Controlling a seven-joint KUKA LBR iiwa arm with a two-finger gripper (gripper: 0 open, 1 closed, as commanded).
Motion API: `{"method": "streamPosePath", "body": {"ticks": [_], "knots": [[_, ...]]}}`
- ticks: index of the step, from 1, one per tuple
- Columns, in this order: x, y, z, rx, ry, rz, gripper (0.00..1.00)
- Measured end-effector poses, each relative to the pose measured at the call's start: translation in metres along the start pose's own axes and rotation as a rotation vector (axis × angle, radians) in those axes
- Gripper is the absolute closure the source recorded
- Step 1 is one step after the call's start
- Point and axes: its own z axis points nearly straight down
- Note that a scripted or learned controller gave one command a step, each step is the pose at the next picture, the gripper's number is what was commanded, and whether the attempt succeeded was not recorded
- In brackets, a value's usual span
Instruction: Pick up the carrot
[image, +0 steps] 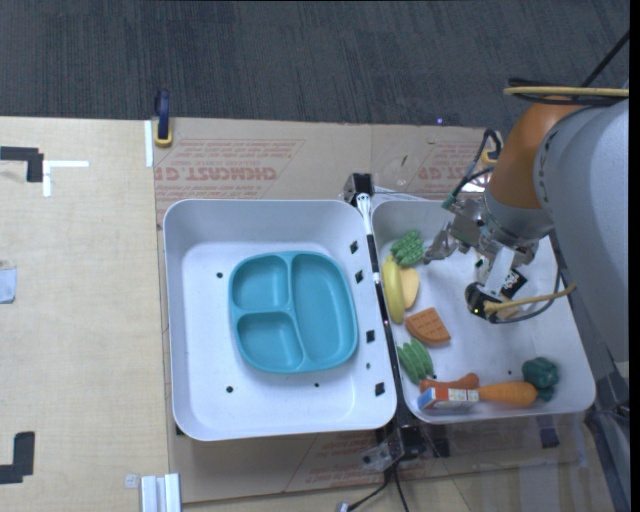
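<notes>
I am watching the carrot (508, 394) lying along the lower edge of the right bin (470, 345), with its dark green top pointing to the view's right. A small white box (449, 399) is sitting just beside its other end. The claw (440, 247) is hanging over the upper part of that bin, near a green leafy piece (407, 247) and a banana (396, 288), well apart from the carrot. I cannot tell whether the claw is released or clenched. A blue divided tray (293, 310) is resting in the left bin (185, 330).
</notes>
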Motion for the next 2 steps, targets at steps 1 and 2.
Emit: {"method": "streamPosePath", "body": {"ticks": [1, 2], "knots": [[-0.019, -0.063, 0.011, 0.003, 0.002, -0.103, 0.0], [-0.058, -0.105, 0.011, 0.002, 0.004, -0.099, 0.0]]}}
